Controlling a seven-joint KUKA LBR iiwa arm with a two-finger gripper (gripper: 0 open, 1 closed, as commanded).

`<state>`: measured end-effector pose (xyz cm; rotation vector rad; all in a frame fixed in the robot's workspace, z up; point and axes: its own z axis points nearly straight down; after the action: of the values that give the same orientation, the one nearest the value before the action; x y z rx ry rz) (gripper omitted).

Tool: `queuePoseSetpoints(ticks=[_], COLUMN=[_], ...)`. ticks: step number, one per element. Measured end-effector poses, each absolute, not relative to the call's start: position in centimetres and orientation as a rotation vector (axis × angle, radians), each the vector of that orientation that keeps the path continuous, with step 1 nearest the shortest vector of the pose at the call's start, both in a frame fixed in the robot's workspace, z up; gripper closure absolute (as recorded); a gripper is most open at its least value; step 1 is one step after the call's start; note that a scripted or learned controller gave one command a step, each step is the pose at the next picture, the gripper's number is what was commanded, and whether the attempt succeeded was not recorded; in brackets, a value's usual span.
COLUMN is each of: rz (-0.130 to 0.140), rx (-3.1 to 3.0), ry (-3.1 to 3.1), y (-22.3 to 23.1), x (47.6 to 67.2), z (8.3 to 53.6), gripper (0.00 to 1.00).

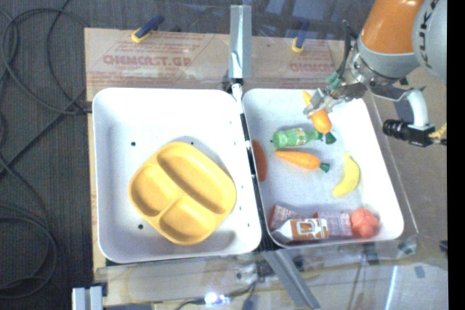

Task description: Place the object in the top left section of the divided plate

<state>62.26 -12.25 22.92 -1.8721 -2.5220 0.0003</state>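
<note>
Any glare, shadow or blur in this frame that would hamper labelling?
Camera view: sharp overall; the yellow divided plate casts a soft shadow on the left bin; a bright light spot at the bottom edge; the gripper region is small and slightly soft.

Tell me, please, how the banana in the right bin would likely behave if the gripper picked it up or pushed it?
The banana looks like a smooth, glossy toy, so it is probably light and somewhat slippery. Its curved shape suggests it would pivot or spin rather than slide straight when pushed. It lies near the right bin's wall, which may crowd a grasp.
</note>
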Motion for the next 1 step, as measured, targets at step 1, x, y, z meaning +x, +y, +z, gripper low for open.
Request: queuePoseSetpoints(ticks=[1], rz=[0.004], rx=[-2.061], ry=[-2.367], y=[-4.99], x=[55.13], z=[18.22], gripper=[1.0])
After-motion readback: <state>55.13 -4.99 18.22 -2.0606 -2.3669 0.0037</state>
